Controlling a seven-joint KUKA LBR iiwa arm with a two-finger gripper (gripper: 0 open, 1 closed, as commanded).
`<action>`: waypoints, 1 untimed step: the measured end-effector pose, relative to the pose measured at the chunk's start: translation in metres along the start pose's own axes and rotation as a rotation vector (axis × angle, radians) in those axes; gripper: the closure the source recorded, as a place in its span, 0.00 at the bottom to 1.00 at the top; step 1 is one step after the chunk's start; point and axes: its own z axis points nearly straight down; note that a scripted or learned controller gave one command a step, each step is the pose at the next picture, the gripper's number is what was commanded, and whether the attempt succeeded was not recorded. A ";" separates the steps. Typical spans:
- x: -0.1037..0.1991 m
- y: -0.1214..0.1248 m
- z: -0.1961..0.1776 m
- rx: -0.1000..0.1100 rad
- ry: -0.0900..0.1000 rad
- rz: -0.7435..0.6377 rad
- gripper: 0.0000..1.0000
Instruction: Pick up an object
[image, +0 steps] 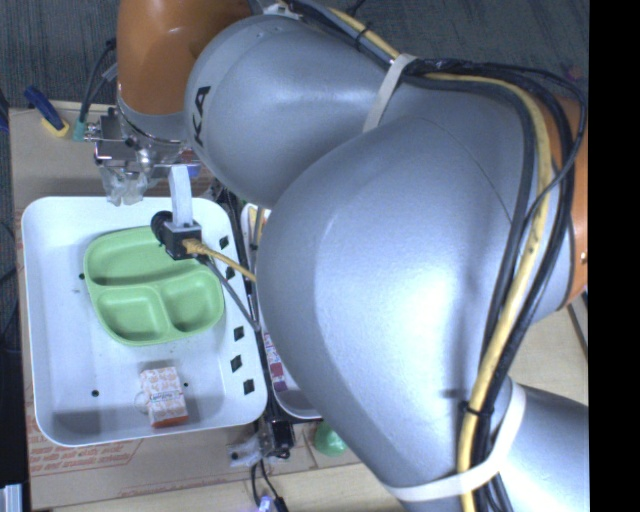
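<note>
- The gripper (125, 185) sits in the upper left of the frame, just over the far rim of the left bin (45, 330).
- Its tip is a pale, blurred shape; I cannot tell how it is set, and nothing can be made out in it.
- Above it is the metal wrist, and above that the orange band (160, 45) at the top edge of the frame.
- The grey arm (400, 280) fills the middle and right of the frame, covering most of the right bin (295, 405), of which a strip of rim shows at lower centre.
- A yellow cable (228, 262) runs from a black connector (175, 237) beside the gripper, down and right under the arm.
- In the left bin, a green tray (150, 285) with 3 compartments lies flat in the upper half, just below the gripper.
- A small packet (163, 395), white with red print, lies near the bin's lower edge, apart from the tray.
- Both items rest on the bin floor.
- A small green thing (328, 438) peeks out at the lower centre, below the right bin's rim; too hidden to name.
- The bench (70, 465) shows as a brown strip along the lower left.
</note>
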 end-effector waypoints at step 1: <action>0.004 0.000 0.017 0.001 -0.001 0.008 1.00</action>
